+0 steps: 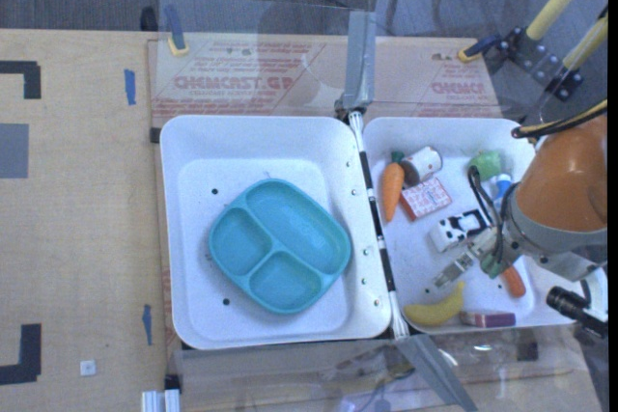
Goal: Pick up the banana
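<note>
The gripper (pixel 462 267) is hanging low over the right bin (pixel 386 135), fingers slightly spread and pinching nothing, just above the banana (pixel 435 309) lying at the bin's near edge beside the divider, seemingly lining up for the grab.

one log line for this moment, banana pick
arm: over right white bin | gripper: above bin floor, apart from banana | yellow banana: lying at near edge, not held | left bin: blue divided plate
</note>
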### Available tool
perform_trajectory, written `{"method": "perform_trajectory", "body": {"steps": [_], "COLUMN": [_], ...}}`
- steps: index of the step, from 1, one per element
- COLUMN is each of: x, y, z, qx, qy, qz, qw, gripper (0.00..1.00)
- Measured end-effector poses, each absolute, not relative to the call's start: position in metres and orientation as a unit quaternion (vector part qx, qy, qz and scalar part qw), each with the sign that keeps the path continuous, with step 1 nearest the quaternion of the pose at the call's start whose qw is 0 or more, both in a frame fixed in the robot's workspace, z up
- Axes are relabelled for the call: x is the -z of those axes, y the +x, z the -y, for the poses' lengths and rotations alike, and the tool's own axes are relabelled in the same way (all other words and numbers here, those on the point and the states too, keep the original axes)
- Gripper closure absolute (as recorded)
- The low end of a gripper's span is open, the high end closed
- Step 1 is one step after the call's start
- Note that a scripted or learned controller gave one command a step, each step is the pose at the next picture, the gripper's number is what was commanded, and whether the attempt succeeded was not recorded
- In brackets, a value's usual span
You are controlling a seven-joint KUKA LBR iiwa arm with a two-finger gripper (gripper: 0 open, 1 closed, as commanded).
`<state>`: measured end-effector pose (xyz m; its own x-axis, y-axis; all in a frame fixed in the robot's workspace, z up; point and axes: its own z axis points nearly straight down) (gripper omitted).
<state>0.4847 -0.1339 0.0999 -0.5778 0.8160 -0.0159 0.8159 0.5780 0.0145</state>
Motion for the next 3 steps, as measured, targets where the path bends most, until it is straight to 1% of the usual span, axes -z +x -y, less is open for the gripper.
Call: {"method": "perform_trajectory", "body": {"steps": [1, 2, 3], "x": [-0.168, -0.088, -0.099], "y": [0.501, 0.481, 0.483], "z": [0.14, 0.127, 0.13], "qx": [-0.0005, -0.0019, -0.002], "qy": [0.515, 0.602, 0.603], "qz": [-0.857, -0.799, -0.797], "qw": [0.002, 0.004, 0.009], "gripper": [0.0, 0.0, 1.0]}}
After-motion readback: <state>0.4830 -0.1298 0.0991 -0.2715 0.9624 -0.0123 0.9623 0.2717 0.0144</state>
